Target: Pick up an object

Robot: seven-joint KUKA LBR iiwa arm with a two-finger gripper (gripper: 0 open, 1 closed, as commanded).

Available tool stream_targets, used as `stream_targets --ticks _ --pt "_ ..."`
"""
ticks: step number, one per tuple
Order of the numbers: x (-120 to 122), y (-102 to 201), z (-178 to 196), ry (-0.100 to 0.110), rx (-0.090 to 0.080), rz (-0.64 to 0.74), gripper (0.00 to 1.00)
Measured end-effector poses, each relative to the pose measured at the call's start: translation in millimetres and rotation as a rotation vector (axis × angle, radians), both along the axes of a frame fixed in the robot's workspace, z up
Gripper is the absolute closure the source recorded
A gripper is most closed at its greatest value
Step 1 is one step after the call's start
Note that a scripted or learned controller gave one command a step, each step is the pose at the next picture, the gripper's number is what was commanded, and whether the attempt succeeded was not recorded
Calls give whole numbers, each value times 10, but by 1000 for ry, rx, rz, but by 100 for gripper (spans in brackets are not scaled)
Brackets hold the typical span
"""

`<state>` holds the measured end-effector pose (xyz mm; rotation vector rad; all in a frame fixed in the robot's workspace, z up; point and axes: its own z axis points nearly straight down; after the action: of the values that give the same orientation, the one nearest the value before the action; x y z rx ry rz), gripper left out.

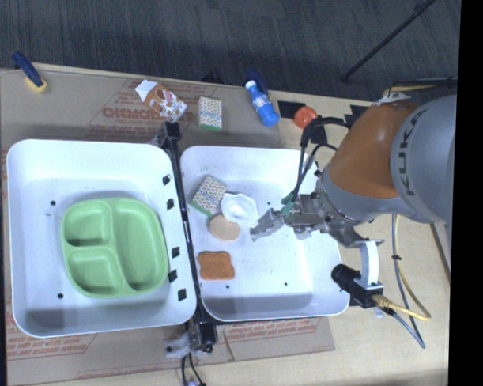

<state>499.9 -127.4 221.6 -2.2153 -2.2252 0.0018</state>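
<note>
Gripper low in right bin, beside white cup; can't tell its opening or hold.

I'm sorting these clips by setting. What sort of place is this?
Probably a robotics lab's pick-and-place test bench: two shallow white bins clamped side by side on cardboard, toy-like items such as a green divided plate and an orange-brown piece, with the arm's hand over the right bin.

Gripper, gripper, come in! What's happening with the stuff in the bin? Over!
Gripper low in right bin. Nothing seen held. White cup, tan disc just beside it. Path clear.
</note>
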Motion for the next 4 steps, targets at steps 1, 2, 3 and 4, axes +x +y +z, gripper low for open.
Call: stream_targets --ticks 1,2,3,4 --pt "-247 -540 -1301 3 0 1 0" --pt "356 197 -1299 1 1 5 0" --pt "352 189 -1201 3 1 7 100" --pt "-229 55 -124 -3 -1 0 100"
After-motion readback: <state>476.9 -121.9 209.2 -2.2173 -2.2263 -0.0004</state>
